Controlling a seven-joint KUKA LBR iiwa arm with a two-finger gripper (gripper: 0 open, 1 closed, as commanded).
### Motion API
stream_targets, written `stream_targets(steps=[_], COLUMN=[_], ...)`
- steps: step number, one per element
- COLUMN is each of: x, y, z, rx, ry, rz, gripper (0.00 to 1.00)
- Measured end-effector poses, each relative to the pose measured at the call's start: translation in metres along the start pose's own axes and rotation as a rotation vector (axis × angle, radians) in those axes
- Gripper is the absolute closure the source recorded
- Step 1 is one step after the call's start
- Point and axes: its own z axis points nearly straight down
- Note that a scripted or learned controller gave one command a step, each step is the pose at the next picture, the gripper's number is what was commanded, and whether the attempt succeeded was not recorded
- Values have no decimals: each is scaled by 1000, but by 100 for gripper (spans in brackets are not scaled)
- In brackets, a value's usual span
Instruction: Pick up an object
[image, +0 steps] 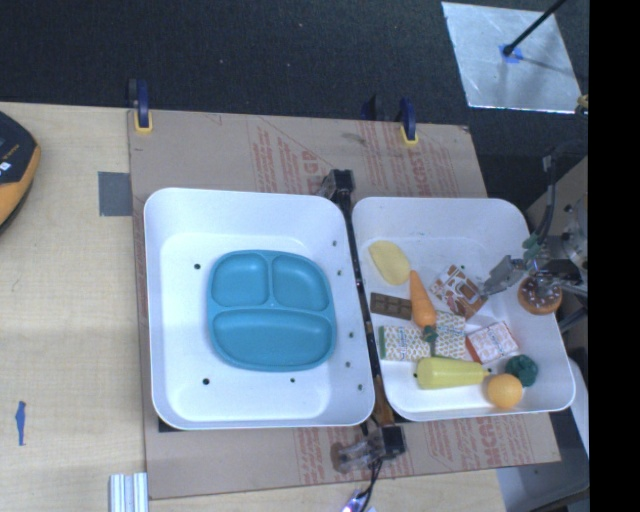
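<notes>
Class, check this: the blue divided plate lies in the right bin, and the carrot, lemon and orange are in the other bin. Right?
Not quite. The camera view shows the blue divided plate in the left bin; the carrot, lemon and orange are in the other, right bin.

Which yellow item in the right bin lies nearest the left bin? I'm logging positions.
The pale yellow lemon-like piece near the bin's top-left; the yellow corn-like piece lies lower, further right, beside the orange ball.

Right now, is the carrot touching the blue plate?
Apart. The camera view shows the carrot lying in the right bin and the blue plate in the left bin, with both bin walls between them.
</notes>
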Motion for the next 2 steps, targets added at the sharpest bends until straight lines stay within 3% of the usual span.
stream_targets(steps=[1, 2], x=[51, 57], y=[58, 60], z=[89, 92], rx=[-20, -31], ry=[-9, -14], rz=[0, 0], gripper=[0, 0])
